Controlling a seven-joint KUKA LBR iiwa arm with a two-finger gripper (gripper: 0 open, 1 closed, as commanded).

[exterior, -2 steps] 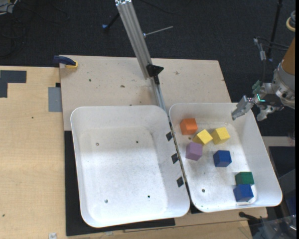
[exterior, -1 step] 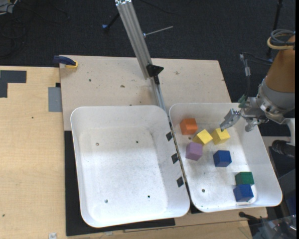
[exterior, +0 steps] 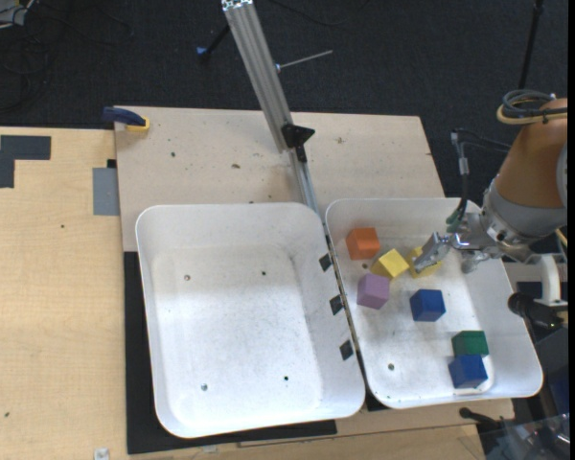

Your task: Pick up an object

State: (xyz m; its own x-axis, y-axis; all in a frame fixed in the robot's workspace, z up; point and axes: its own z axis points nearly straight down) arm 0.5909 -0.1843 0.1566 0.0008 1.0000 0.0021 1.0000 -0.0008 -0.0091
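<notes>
Your bench (exterior: 220, 151) is a pale, speckled board on a dark carpeted floor, with a light wooden panel (exterior: 48, 286) lying along its left side and a slanted aluminium rail (exterior: 264, 75) rising from between the two bins toward the top of the frame. The left bin (exterior: 172, 257) sits beside the right bin (exterior: 517, 353), their inner rims meeting along a row of small black clips. In the right bin you see an orange cube (exterior: 362, 241) near the back-left corner, a yellow cube (exterior: 393, 263) just in front of it, a purple cube (exterior: 372, 291) below that, a blue cube (exterior: 426, 305) near the middle, and a green cube (exterior: 471, 341) touching a second blue block (exterior: 468, 370) at the front right. A blue-and-yellow clamp (exterior: 126, 118) lies at the bench's far left corner. The arm (exterior: 532, 185) leans in from the right, orange band above the wrist, its gripper (exterior: 429, 255) low over the bin just beside the yellow cube, over a small yellow piece (exterior: 424, 268). You cannot tell from this angle whether the claw is released or clenched.
</notes>
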